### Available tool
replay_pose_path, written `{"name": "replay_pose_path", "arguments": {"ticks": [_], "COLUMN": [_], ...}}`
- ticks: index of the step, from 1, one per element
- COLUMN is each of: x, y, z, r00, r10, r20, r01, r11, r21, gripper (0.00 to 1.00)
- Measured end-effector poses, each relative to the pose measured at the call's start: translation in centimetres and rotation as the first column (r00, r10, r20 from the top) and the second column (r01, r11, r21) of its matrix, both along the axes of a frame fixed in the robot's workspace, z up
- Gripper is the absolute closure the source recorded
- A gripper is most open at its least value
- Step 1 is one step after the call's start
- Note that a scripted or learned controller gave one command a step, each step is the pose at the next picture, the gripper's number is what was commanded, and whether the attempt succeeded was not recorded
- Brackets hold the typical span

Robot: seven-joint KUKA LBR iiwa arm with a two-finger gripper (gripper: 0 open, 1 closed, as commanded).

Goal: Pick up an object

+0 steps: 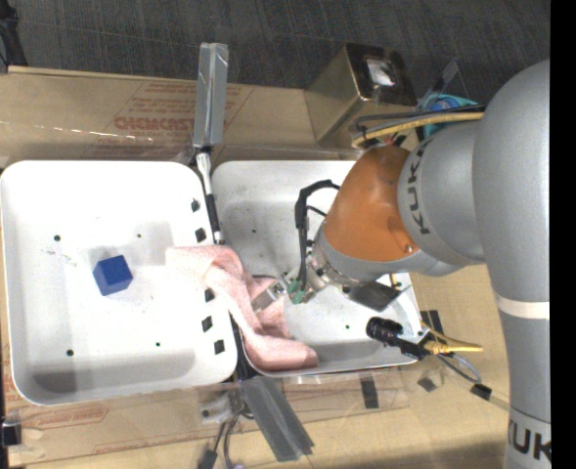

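Overhead view of two shallow white bins side by side. A pink cloth (pixel 231 283) lies draped over the wall between them. One end rests on the floor of the left bin (pixel 33 262), and the rest trails into the near-left corner of the right bin (pixel 258 193), bunched in folds. A small blue cube (pixel 112 274) sits alone on the left bin's floor, near the cloth's left end and well apart from the arm (pixel 444 203).

The grey arm comes in from the right and bends down into the right bin. Its pincer (pixel 280 296) is low over the floor, just beside the cloth's folds and perhaps touching them. That placement suggests the cloth is the thing to be picked up, as it is the loose object closest to the pincer.

The arm's bulky wrist and orange band cover much of the right bin, so anything beneath them is hidden. The pincer's tip is small and partly lost against the cloth. Whether it is open, closed or gripping fabric cannot be told.
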State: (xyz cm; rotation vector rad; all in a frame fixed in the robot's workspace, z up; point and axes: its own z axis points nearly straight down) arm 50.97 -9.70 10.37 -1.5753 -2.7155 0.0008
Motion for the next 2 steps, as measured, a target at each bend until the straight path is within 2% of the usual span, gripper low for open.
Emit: {"name": "replay_pose_path", "arguments": {"ticks": [1,2], "x": [0.05,0.05], "y": [-0.03,-0.02], "z": [0.95,0.95], "r00": [1.0,1.0], "r10": [0.004,0.004], "r20": [0.0,0.0], "r01": [-0.004,-0.004], "r11": [1.0,1.0], "r21": [0.0,0.0], "gripper": [1.0,0.0]}}
